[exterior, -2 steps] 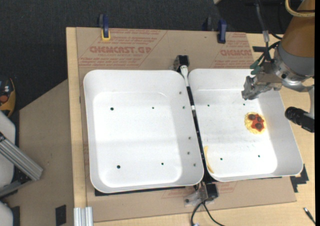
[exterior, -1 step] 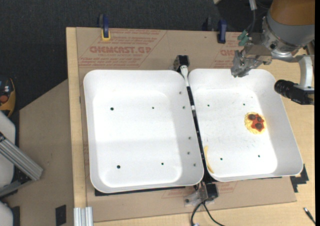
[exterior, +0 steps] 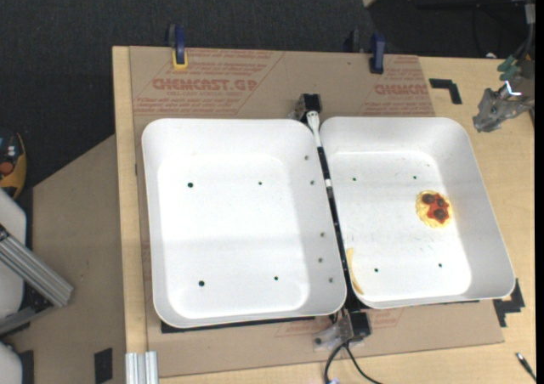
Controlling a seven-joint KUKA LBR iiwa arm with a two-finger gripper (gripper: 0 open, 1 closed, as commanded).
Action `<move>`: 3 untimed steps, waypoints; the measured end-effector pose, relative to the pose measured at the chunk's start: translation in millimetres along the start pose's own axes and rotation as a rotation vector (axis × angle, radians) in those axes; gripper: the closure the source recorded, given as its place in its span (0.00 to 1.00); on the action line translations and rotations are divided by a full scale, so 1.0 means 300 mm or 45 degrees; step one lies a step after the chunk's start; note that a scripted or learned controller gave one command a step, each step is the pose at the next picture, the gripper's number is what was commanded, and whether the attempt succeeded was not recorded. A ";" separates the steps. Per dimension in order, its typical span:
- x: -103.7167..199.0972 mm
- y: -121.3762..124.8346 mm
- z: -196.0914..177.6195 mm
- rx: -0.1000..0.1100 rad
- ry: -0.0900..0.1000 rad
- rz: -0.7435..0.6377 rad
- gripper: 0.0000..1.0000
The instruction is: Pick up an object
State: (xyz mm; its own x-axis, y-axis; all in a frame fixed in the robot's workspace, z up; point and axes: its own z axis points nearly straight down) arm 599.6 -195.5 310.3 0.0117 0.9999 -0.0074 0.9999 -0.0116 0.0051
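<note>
Brown bench (exterior: 255,76); pizza toy (exterior: 433,208) in right bin (exterior: 399,140), hand (exterior: 501,106) well apart.

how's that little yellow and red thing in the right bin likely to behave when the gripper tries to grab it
The yellow and red object looks small and low, so it is probably light and may skid on the smooth floor of the right bin if nudged. Its flattish outline suggests it won't roll. Stiff or soft cannot be told.
</note>
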 end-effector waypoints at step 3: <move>-0.098 -0.413 0.297 0.015 0.013 -0.010 1.00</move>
State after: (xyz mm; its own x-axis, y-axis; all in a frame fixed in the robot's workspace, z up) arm 475.9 -224.1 220.7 0.0034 1.0000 0.0027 1.0000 -0.0034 -0.0071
